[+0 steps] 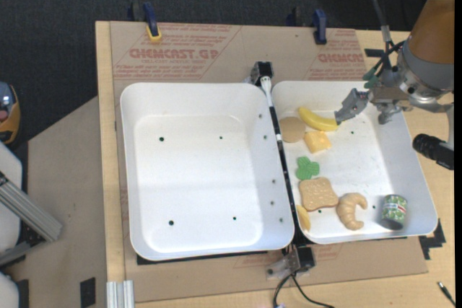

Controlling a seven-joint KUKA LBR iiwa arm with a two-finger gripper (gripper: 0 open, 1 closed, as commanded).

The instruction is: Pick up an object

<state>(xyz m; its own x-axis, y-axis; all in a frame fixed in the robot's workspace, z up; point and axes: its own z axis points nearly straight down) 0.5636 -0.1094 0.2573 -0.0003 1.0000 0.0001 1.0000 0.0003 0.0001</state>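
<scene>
Since every pickable item sits in the right bin (404,155), the arm has its jaws (349,107) low there, tips at the banana (318,120) end, though I can't tell whether they're apart or clamped.

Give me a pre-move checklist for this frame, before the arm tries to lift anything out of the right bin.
1. Pincer over the right bin: ok.
2. Target near the tip: banana lies right beside it: ok.
3. Banana actually held between the pincer's tips: cannot tell.
4. Room around the banana: not ok, the round cookie and cheese wedge lie close against it.
5. Other items away from the pincer: cracker, croissant and can sit at the near end: ok.
</scene>
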